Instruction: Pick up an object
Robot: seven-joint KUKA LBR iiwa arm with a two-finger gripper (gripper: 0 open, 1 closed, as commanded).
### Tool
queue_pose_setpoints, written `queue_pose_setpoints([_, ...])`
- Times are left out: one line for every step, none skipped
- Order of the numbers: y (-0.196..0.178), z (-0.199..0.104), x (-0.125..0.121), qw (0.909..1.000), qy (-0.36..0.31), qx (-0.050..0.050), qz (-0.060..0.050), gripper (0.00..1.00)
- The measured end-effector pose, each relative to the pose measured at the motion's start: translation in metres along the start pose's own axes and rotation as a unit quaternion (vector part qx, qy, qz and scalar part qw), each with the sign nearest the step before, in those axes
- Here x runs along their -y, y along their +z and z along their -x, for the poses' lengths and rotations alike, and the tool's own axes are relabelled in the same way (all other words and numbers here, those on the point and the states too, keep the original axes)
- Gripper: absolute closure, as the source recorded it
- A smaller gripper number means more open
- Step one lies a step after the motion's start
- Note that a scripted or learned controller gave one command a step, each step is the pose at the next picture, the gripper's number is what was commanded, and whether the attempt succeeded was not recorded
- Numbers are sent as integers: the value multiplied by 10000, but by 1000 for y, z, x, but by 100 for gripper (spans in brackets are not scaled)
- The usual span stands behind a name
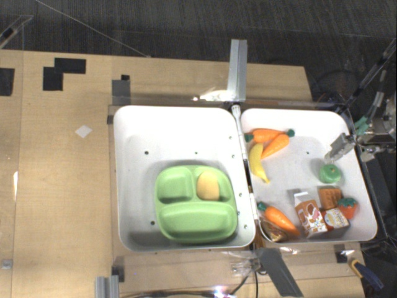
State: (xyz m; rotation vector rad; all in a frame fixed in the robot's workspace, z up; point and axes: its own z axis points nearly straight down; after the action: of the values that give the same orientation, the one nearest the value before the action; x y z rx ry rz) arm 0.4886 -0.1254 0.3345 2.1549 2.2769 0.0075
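Gripper (340, 146): at the right edge of the frame, reaching in over the right rim of the right bin; whether it is spread or pressed together cannot be told at this size; nothing visible in its grasp.
Green round object (330, 173): just below the gripper, lying on the floor of the right bin near its right wall; whether the gripper touches it cannot be told.
Right bin (310, 124): shallow, white, right half of the frame.
Two carrots (271, 139): upper left part of the right bin, lying side by side, green tops toward the right.
Banana (257, 162): just below those carrots, along the bin's left wall.
Third carrot (277, 216): lower left corner of the right bin.
Small cartons (310, 216): lower right part of the right bin, brown and orange, crowded together.
Red-orange tomato-like piece (349, 207): at the right of the cartons, against the bin wall.
Left bin (142, 135): white, centre of the frame, touching the right bin along a shared edge.
Green divided tray (192, 213): lower middle of the left bin.
Yellow rounded item (209, 185): sits in the tray's upper right compartment.
Desk (56, 197): pale wood, carrying both bins.
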Motion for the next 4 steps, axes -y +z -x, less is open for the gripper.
queue_pose_setpoints([124, 81, -13, 9993, -373, -2, -25, 0])
queue_pose_setpoints([217, 83, -74, 9985, 543, -1, -20, 0])
queue_pose_setpoints([244, 78, -69, 9967, 817, 11, 31, 0])
queue_pose_setpoints([244, 79, -65, 9973, 732, 10, 42, 0])
